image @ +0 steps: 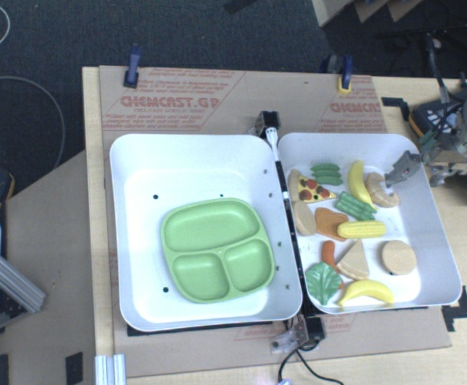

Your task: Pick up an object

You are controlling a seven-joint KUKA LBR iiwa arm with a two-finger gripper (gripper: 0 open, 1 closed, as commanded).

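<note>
Two shallow white bins sit side by side on the table (97, 215), which is covered by a brown cardboard sheet.

The left bin (133, 175) holds a light green divided tray (216, 249), lying flat near the middle with its two smaller compartments toward the near side.

The right bin (438, 247) holds a cluster of toy food. Along its left wall lie a pizza slice (312, 189) and, just below it, a pale bread piece (303, 216). Green pea pods (326, 172) lie near the far side, with a yellow banana (359, 182) just right of them. A green bean bunch (354, 207) lies below the banana, and a corn cob (361, 229) lies below that, touching an orange piece (328, 221). Nearer the front are a small red sausage (328, 252), a tan wedge (352, 261), a round cookie (398, 257), a green leaf (322, 281) and a second banana (367, 293).

The arm comes in from the right, and its hand (395, 173) hangs low over the far right part of the right bin, just beside a tan rounded piece (382, 194) next to the first banana. Nothing can be seen between its tips, and I cannot tell whether it is released or clenched.
</note>
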